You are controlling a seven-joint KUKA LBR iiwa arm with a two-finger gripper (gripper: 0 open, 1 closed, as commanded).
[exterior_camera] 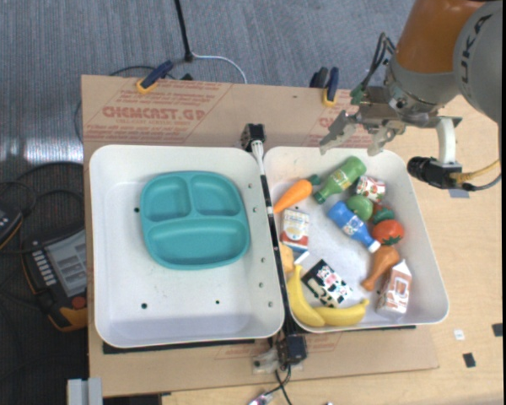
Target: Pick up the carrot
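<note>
The approach step is in hand: the gripper (pixel 359 136), spread open and empty, must be lowered onto the carrot (pixel 292 194).

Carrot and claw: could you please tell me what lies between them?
In the camera view, bare white bin floor separates the orange carrot from the grey claw; green bottle sits alongside.

Carrot (pixel 292 195): small, orange, tapered, green stub at upper-right end. Lies flat, tilted diagonally, narrow tip pointing lower-left. In right bin (pixel 427 251), upper-left corner, close to left wall, touching green bottle (pixel 338 179) at stub end.
</note>
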